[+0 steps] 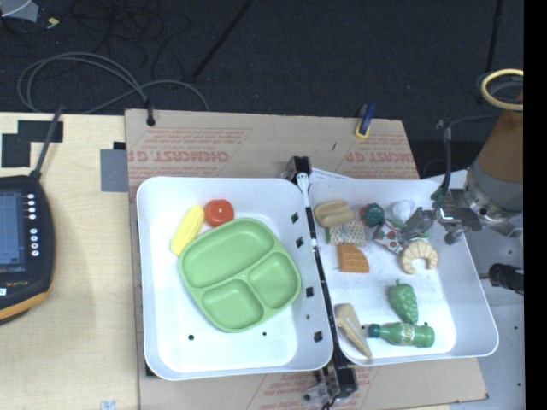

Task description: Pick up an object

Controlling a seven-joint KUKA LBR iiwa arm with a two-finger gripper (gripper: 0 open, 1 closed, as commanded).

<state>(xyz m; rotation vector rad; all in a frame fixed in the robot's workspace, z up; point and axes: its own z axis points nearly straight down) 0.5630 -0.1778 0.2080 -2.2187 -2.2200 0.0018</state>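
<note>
Reaching in over the right bin (479,331), the gripper (420,223) hangs low at the bin's far corner, and whether it is parted or closed cannot be told from this slant; nothing shows caught in it. Just beneath and slightly nearer than it lies the croissant (419,255), the likeliest thing to take: a pale tan crescent with ridged bands, its horns curling toward the bin's middle. It looks like a light, hollow plastic toy, stiff and somewhat slick, so it should bear a firm pinch without harm. Across the thick middle of the arc seems the best hold, since the tapered horns would likely slip out. A small red-and-white piece (386,237) lies close beside the gripper and could get in the way.
</note>
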